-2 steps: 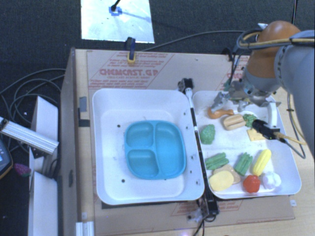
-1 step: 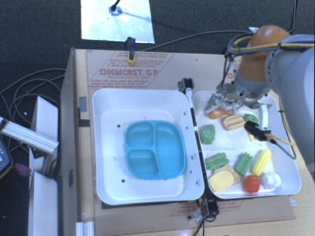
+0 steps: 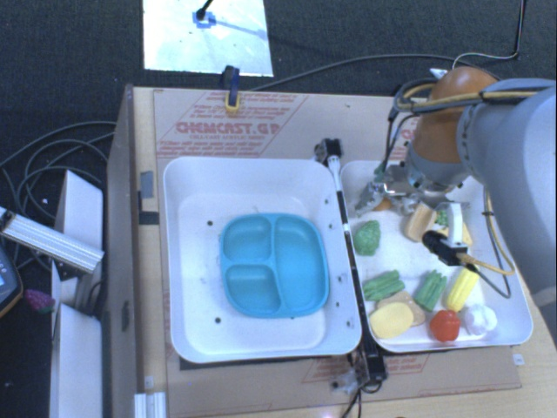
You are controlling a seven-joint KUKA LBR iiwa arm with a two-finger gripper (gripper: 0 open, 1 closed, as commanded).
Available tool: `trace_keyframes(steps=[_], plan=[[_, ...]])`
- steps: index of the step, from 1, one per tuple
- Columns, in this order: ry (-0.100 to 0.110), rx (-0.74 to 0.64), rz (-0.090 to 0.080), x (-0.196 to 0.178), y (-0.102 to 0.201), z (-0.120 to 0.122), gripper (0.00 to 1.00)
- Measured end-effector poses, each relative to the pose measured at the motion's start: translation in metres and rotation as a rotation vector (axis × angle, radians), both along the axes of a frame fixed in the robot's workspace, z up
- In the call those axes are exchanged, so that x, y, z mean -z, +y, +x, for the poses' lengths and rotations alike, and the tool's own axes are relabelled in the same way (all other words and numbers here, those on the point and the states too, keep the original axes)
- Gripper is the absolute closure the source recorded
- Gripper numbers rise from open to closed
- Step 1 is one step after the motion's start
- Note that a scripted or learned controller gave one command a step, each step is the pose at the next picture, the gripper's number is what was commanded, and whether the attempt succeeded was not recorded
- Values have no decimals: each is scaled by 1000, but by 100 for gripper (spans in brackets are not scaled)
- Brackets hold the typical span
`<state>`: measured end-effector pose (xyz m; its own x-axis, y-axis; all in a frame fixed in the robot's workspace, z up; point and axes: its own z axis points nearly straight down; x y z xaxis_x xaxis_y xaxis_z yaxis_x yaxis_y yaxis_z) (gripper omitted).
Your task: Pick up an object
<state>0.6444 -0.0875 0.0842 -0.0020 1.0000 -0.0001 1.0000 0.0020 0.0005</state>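
The worktop (image 3: 261,116) is a pale brown board printed with red lettering, set on a dark carpeted floor (image 3: 61,42). A yellow-and-blue clamp (image 3: 231,90) grips its far edge. Beyond it lies a shiny square sheet (image 3: 207,24) (bright with reflected light). Black cables (image 3: 52,159) loop across the floor at the left, beside white blocks (image 3: 74,233) and a ribbed metal bar (image 3: 50,240).

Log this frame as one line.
arm over right bin | gripper near bin's back-left corner | nothing seen in grasp | toy food in right bin | blue tray in left bin
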Motion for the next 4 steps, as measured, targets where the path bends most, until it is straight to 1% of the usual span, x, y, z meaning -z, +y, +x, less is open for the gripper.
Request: trace_keyframes(steps=[1,2,3,4], plan=[[20,0,6,0,-13,21,0],[10,3,2,1,-31,22,0],[-4,0,-2,-31,-66,25,0],[-2,1,-1,-48,-74,-49,0]])
